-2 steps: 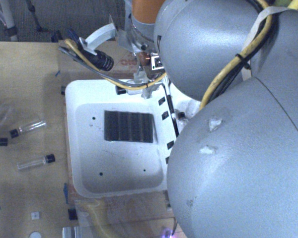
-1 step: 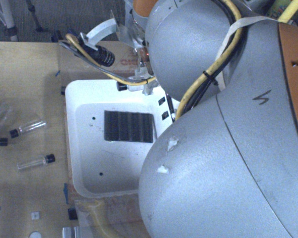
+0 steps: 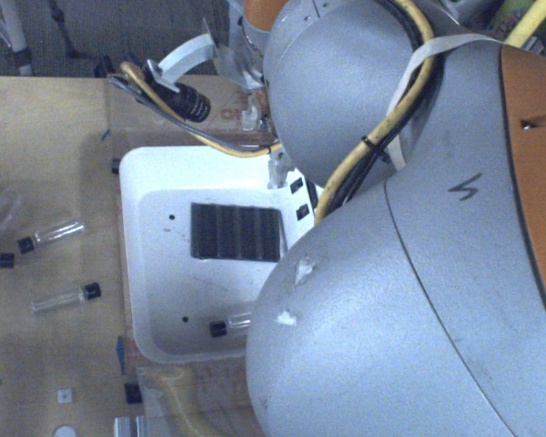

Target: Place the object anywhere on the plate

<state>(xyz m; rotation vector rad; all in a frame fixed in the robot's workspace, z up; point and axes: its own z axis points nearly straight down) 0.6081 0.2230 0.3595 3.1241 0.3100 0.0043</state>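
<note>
Dark ribbed plate (image 3: 236, 232) flat in white bin (image 3: 133, 244); 1 capped vial (image 3: 228, 326) by near wall. Gripper (image 3: 253, 107) opening: cannot tell.

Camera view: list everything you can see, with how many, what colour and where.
bin: one, white, middle of the bench, right part under the arm
ribbed plate: one, dark grey, flat on the bin floor, far half
capped vial: one, clear with black cap, near edge of the bin floor, partly hidden by the arm
loose vials: at least three, clear with black caps, on the bench left of the bin
bench: one, pale wood
arm: one, grey with orange band, covering the right side
</note>
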